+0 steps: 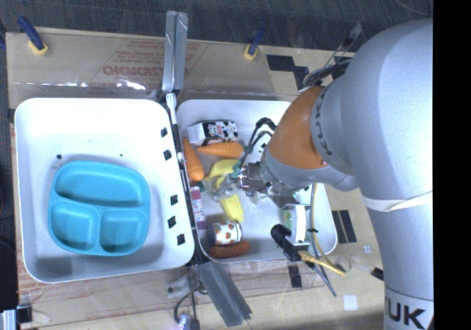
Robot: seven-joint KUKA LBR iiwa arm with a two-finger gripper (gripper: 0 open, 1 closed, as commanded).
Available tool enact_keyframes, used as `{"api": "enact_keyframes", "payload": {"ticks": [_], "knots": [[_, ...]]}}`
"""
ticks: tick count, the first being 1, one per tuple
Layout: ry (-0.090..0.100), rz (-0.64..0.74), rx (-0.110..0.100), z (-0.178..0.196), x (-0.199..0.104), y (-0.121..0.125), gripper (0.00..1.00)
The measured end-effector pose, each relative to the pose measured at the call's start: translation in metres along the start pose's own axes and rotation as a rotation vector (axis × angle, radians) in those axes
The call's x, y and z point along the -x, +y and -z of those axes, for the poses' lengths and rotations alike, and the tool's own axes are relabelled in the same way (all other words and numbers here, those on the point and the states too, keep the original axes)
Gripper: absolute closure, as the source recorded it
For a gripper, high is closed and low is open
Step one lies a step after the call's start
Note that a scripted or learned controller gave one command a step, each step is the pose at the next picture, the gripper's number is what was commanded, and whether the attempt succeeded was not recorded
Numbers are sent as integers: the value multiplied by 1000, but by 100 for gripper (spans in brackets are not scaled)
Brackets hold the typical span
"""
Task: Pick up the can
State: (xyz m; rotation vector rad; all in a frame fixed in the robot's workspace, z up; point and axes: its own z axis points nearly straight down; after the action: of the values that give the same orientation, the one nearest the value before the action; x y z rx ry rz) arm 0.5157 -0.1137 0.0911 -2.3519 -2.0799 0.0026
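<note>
One fixed overhead camera looks slantwise down on both bins [29, 174].

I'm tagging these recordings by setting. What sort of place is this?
Probably a robotics lab bench for pick-and-place trials: a grey arm with an orange band reaches over two white bins, clamps pin the cardboard, and toy food such as corn fills the right bin.

Gripper [246, 177] fingertips and can behind the arm [324, 137].
</note>
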Motion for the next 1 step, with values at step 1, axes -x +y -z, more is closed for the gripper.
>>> {"api": "enact_keyframes", "payload": {"ticks": [1], "knots": [[1, -19, 0, 50, 81, -30, 0]]}}
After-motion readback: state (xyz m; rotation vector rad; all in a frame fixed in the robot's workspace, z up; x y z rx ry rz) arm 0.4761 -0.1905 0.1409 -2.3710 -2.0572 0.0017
